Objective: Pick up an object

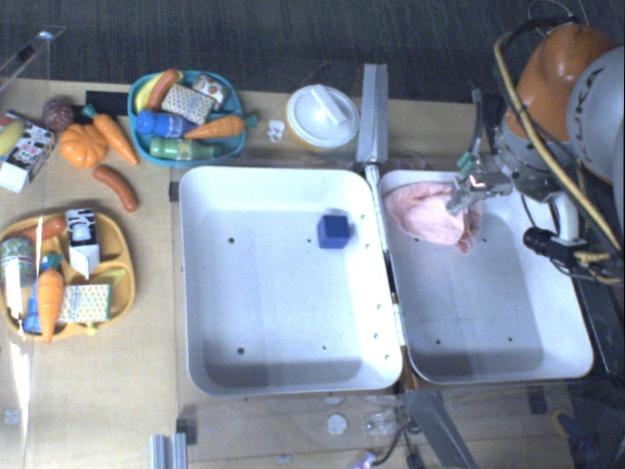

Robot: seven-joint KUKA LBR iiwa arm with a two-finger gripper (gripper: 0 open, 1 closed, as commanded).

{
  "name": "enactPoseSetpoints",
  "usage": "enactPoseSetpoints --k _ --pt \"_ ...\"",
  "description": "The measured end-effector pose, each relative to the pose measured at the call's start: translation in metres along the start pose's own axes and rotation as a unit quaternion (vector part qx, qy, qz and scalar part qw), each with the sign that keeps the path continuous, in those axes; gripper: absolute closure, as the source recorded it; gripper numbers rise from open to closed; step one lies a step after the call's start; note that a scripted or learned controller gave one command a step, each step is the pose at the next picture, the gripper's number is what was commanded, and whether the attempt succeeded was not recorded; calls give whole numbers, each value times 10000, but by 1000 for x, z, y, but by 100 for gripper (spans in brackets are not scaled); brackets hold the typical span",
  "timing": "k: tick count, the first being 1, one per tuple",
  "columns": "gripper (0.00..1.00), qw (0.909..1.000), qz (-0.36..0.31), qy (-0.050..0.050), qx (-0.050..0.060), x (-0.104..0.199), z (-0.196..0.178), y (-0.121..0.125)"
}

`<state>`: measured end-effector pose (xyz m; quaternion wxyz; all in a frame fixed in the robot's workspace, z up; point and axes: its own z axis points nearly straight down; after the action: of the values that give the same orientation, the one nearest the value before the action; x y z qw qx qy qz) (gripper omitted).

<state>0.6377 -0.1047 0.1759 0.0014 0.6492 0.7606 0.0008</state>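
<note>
From my remote desk I watch the gripper (467, 195) closed on a pink cloth (427, 214) at the far end of the right bin (508, 345), the grasp made, a clean lift due next.

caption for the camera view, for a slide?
KUKA gripper over the pink cloth in the right bin; blue cube sits in the left bin.
</note>
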Motion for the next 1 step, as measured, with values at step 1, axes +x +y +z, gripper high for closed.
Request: enactPoseSetpoints --k 1 --pt "0 10000 -2 -2 -5 0 0 0"
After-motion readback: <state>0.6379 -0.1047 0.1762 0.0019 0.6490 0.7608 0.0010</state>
